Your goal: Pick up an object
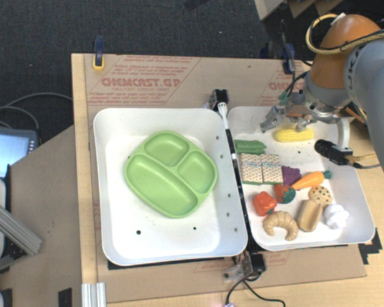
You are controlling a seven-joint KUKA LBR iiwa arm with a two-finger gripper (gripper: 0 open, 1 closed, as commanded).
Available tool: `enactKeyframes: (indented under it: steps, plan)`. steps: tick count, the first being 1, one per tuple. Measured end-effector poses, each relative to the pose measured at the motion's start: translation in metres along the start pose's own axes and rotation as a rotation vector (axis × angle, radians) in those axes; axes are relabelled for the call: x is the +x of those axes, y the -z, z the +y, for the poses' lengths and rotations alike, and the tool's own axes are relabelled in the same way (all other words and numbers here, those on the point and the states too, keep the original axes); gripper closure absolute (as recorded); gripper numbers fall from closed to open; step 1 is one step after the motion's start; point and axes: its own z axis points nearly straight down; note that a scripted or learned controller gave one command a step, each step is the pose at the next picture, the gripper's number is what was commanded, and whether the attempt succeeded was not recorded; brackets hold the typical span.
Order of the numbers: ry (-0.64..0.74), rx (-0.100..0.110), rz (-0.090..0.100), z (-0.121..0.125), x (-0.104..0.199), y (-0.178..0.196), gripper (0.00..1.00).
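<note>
Gripper (288, 119) sat low over the far end of the right bin (358, 230), arm coming in from the right. Couldn't tell from where I stood how the hand was set; it was a dark tangle against the bin floor and nothing was visibly held in it.

Nearest object was the yellow corn-like piece (294, 134), lying just on the near side of the gripper, close to touching. Its long axis ran left-right across the bin, roughly parallel to the far wall. So my read: a grasp would want the closing direction across that axis, i.e. near-far, and the hand needed a small shift toward the near side to centre on it.

The rest of the clutter was further toward the near end:
- green pod (250, 146) by the divider
- patterned cracker block (260, 168)
- carrot (308, 180)
- red piece (264, 202)
- croissant (281, 224)
- tan roll (309, 215)
- white lump (336, 216)

All well apart from the hand compared with the corn.

Left bin (109, 171) held a green divided plate (171, 173), well away from the arm and not in play.

Risk, as I judged it: the corn lay near the far wall, tight for fingers on that side.
</note>
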Motion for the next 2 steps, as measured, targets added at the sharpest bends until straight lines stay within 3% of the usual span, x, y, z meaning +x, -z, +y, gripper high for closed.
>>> enactKeyframes:
  steps: [1,2]
  plan:
    - [-0.003,0.009,0.002,0.0,-0.063,-0.019,0.0]
    - [0.0,0.017,0.015,-0.063,-0.081,-0.019,0.0]
